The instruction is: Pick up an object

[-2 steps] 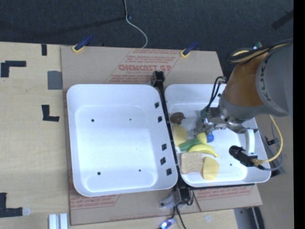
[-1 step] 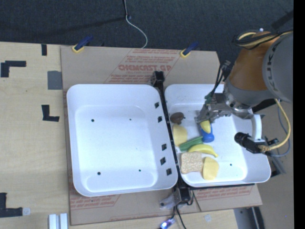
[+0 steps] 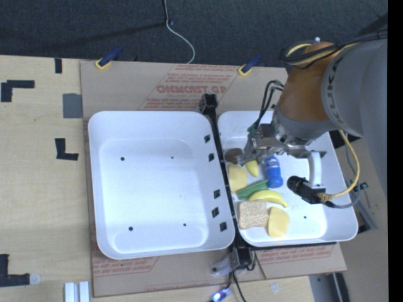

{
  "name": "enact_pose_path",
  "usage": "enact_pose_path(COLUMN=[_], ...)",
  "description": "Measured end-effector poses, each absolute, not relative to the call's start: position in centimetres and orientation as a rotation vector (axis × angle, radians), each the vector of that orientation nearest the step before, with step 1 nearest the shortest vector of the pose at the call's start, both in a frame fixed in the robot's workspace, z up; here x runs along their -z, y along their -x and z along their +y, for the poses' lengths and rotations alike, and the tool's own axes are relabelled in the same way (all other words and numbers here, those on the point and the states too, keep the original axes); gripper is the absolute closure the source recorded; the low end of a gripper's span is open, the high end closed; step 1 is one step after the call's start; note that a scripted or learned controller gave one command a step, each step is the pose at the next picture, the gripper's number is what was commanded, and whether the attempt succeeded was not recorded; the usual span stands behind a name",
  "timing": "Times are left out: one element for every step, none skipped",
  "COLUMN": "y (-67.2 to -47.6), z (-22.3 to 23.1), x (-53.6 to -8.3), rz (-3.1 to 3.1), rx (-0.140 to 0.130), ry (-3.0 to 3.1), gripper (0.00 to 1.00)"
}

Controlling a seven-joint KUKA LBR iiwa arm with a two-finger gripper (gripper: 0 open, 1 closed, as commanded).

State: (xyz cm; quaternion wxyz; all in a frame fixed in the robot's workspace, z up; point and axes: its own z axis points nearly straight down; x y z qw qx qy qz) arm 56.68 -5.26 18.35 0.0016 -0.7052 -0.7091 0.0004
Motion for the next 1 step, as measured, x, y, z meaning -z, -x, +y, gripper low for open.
enact_pose_path(y=[-52.94], z=[0.19], x=[-18.35], rz=[-2.223], rx=[-0.004], ry=[2.211], gripper=[1.0])
